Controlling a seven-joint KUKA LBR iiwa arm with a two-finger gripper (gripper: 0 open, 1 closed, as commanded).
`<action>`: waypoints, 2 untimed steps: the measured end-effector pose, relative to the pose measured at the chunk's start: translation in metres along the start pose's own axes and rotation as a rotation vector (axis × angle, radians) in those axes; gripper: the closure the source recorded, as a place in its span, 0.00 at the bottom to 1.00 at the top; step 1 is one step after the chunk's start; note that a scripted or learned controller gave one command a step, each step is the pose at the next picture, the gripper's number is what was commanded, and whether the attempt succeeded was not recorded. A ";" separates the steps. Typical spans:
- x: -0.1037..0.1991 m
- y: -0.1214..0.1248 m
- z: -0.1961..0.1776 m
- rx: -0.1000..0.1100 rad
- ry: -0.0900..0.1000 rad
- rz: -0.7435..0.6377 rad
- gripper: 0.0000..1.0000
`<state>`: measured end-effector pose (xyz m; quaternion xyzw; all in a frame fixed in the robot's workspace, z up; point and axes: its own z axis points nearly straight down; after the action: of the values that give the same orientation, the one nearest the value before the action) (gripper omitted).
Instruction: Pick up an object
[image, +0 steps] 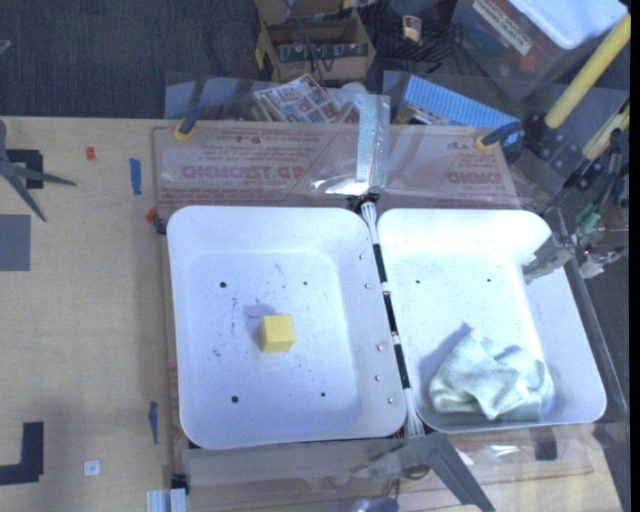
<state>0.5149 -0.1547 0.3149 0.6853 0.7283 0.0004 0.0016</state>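
Note:
A small yellow block (277, 332) lies in the middle of the left bin (200, 240). A crumpled pale green-white cloth (490, 378) rests in the near right corner of the right bin (450, 240). My gripper (548, 262) hangs at the right bin's far right rim, blurred and partly cut off by the frame edge. It is well away from both the cloth and the block, and I see nothing in it.
A clear plastic sheet with red lettering (330, 160) lies behind the bins. Boxes and cables (310, 45) crowd the floor beyond it. The wooden bench (80, 300) stretches open to the left. A yellow pole (590, 70) slants at the upper right.

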 end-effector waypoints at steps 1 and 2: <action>-0.058 0.076 0.061 -0.003 -0.002 -0.236 0.00; -0.073 0.089 0.195 0.000 0.001 -0.259 0.00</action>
<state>0.6089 -0.2227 0.1205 0.5855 0.8107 0.0003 0.0014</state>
